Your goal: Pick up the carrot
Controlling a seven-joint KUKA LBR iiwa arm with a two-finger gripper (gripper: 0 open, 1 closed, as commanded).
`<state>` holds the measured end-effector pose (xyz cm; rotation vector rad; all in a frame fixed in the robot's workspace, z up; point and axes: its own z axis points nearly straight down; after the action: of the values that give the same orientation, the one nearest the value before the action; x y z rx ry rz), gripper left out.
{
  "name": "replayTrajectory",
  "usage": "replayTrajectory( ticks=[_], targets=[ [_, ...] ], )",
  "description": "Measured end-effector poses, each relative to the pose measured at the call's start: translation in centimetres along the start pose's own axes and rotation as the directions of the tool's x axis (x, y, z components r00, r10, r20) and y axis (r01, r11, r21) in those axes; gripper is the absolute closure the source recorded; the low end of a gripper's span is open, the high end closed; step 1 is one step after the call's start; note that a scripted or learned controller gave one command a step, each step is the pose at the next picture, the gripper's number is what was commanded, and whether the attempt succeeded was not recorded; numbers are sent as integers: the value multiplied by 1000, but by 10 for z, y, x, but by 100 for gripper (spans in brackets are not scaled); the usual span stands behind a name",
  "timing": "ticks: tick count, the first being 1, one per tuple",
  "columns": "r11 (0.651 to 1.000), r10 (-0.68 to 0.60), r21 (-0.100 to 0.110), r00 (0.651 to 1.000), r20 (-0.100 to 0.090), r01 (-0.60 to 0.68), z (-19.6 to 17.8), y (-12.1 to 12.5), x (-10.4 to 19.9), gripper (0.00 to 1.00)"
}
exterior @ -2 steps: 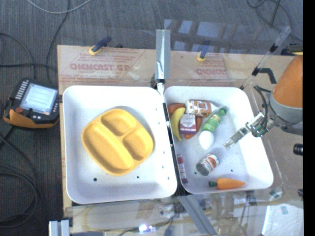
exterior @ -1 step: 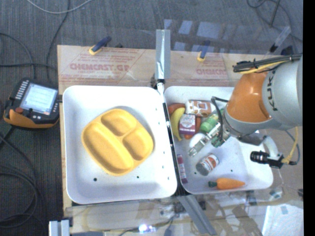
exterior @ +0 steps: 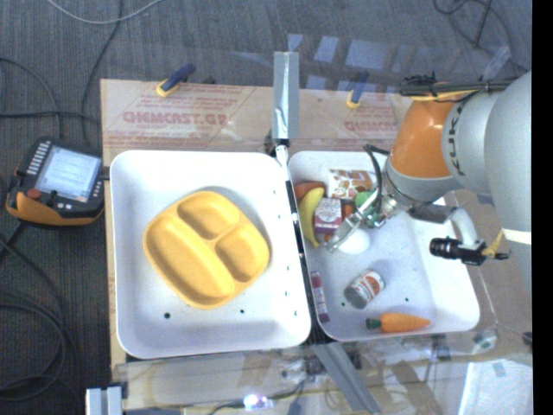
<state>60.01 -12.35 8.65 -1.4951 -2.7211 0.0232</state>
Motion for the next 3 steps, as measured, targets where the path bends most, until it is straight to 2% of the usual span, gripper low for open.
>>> replayTrajectory(
  ticks=[1,2,3],
  targets=[
    [997,-66,-27,997,29,67,-247,-67,16,0],
    [921,-389,-18,921,31,390,-77,-97,62,0],
    [942,-333,-25,942,41,334,-1,-31,36,0]
  ],
)
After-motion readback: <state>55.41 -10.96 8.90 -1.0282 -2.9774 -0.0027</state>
